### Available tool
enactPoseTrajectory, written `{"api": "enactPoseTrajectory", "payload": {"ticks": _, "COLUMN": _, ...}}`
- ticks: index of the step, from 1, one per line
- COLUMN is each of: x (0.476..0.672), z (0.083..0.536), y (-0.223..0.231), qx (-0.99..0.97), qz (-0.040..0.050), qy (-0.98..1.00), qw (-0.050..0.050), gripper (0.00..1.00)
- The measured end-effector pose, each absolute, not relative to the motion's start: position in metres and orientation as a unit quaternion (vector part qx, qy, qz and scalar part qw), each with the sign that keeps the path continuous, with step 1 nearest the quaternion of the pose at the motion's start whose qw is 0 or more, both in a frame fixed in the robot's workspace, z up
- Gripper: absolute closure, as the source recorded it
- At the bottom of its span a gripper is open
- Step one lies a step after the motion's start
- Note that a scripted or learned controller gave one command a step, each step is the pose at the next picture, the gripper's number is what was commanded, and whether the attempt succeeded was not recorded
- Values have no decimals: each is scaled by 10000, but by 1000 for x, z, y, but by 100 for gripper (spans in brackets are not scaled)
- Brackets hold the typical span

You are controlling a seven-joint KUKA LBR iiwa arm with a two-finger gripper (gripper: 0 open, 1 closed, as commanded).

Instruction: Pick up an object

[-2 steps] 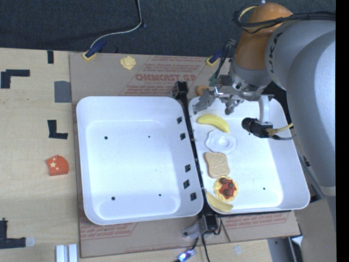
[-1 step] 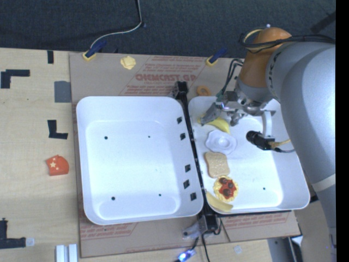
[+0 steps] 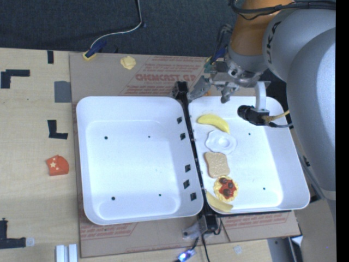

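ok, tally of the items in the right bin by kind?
banana: 1
fried egg: 1
toast slice: 1
mini pizza: 1
yellow wedge, kind unclear: 1
Total: 5

From my station I saw the arm [image 3: 305, 64] as a bulky, smooth, light grey shell filling the right side of the frame, with faint dark lettering on its upper casing. An orange band [image 3: 256, 15] capped the section above the wrist, upper right of centre. Thin black cables looped over that band. Below it sat a metallic grey wrist block, and a small black fitting with a pale yellowish wire jutted out beside it.
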State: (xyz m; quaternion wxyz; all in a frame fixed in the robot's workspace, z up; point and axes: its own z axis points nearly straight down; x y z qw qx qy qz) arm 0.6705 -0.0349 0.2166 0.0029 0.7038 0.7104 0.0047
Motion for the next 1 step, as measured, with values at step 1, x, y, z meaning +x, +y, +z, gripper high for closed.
{"api": "enactPoseTrajectory", "payload": {"ticks": 1, "x": 669, "z": 244, "y": 32, "qx": 7040, "qz": 22, "qy": 7102, "qw": -1, "gripper": 0}}
